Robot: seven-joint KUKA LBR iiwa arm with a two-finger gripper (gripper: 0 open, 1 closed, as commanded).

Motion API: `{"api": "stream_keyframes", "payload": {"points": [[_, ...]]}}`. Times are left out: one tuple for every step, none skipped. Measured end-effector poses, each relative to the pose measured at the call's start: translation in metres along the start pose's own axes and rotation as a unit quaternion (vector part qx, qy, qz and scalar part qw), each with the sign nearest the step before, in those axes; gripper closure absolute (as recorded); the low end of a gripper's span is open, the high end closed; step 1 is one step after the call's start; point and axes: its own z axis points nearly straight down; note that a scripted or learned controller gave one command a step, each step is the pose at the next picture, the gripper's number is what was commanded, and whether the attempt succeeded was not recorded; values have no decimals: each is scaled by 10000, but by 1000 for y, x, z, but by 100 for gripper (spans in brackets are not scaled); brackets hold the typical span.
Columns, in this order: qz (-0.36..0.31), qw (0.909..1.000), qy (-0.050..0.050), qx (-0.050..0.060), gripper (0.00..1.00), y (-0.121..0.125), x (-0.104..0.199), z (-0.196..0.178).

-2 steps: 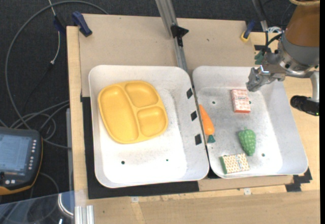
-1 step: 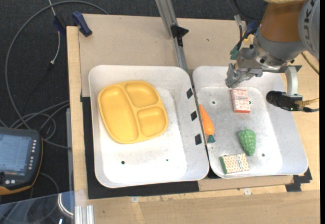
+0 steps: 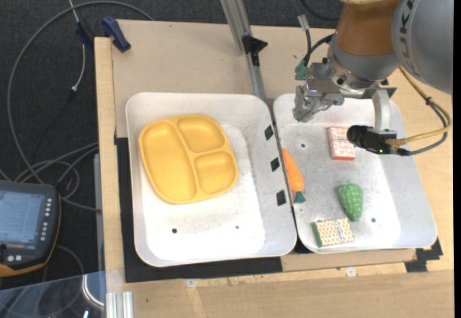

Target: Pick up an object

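The right bin (image 3: 403,187) holds an orange carrot (image 3: 292,172) along its left wall, a pink-and-white box (image 3: 341,143) near the back, a green knobbly toy (image 3: 351,199) in the middle, and a small patterned packet (image 3: 333,231) at the front. My gripper (image 3: 308,105) hangs over the back left corner of that bin, left of the pink box and above the carrot's far end. Nothing shows between its fingers.
The left bin (image 3: 144,237) carries a yellow divided plate (image 3: 189,158). A metal pole (image 3: 234,3) rises at the back between the bins. Black clips (image 3: 277,165) sit on the shared wall. Cables trail from the wrist over the right bin's back edge.
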Motion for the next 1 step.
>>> {"api": "stream_keyframes", "payload": {"points": [[6,10000,2,25,100,-6,56,10]]}}
